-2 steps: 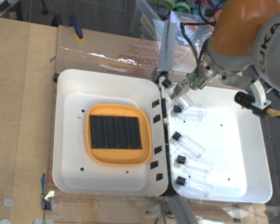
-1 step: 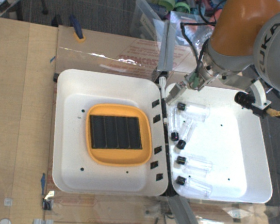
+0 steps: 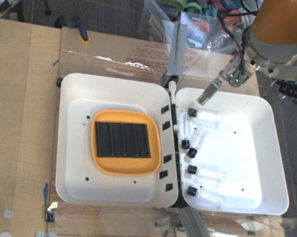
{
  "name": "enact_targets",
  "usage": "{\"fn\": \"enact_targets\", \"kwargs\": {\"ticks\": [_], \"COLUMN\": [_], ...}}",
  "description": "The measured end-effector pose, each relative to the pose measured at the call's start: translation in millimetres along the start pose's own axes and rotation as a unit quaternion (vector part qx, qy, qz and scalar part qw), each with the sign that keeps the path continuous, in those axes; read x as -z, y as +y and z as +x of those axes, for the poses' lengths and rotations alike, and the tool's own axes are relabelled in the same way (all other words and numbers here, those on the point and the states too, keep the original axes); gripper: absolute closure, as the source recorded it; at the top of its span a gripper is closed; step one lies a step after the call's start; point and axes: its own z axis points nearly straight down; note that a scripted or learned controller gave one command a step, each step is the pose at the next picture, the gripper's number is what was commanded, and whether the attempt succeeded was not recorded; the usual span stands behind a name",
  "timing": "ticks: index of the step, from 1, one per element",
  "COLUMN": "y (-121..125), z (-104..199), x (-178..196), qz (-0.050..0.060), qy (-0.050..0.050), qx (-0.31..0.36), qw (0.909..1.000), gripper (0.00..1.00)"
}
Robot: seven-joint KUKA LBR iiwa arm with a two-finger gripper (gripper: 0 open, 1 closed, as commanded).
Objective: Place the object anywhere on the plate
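Several clear plastic vials with black caps lie along the left side of the right bin point(image 3: 261, 176); the topmost vial point(image 3: 206, 117) sits near the bin's far left corner, and another vial point(image 3: 206, 173) lies lower down. The orange plate point(image 3: 103, 120), carrying a black ridged insert point(image 3: 122, 140), rests in the middle of the left bin point(image 3: 67, 177). My gripper point(image 3: 203, 99) slants down from the upper right and hangs just above the topmost vial, at the far edge of the right bin. I see nothing held in it.
A black-clipped divider point(image 3: 167, 145) separates the two bins. Behind them stands a clear tub point(image 3: 170, 8) of colourful items and an upright grey bar point(image 3: 176, 53). The arm's orange band point(image 3: 282, 19) looms at the top right.
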Motion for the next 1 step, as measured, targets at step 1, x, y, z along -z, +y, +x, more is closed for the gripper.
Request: {"fn": "enact_targets", "kwargs": {"ticks": [1], "y": [0.7], "z": [-1.3], "x": [11.2], "qz": [-0.003], "qy": [-0.003], "qx": [-0.001], "qw": [1.0], "gripper": [1.0]}}
